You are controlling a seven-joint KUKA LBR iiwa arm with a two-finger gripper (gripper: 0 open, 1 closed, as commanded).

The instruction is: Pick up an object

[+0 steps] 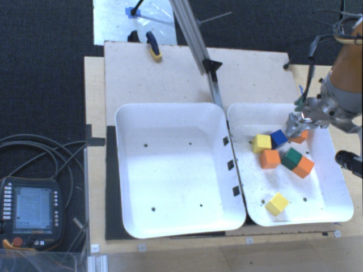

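Several small blocks lie in the right bin point(334, 205): a yellow one point(261, 143), a blue one point(278, 137), an orange one point(270, 158), a green one point(291, 158), another orange one point(304, 166) and a second yellow one point(277, 203) nearer the front. My gripper point(297, 126) hangs low over the bin's far right part, just right of the blue block, and partly covers an orange block point(301, 136) beneath it. Nothing can be made out between its tips.
The left bin point(170, 169) sits beside the right one. A slanted metal pole point(190, 24) crosses the board behind the bins. A teach pendant point(31, 211) with cables lies at the left. A blue and yellow clamp point(153, 44) rests on the board's far edge.
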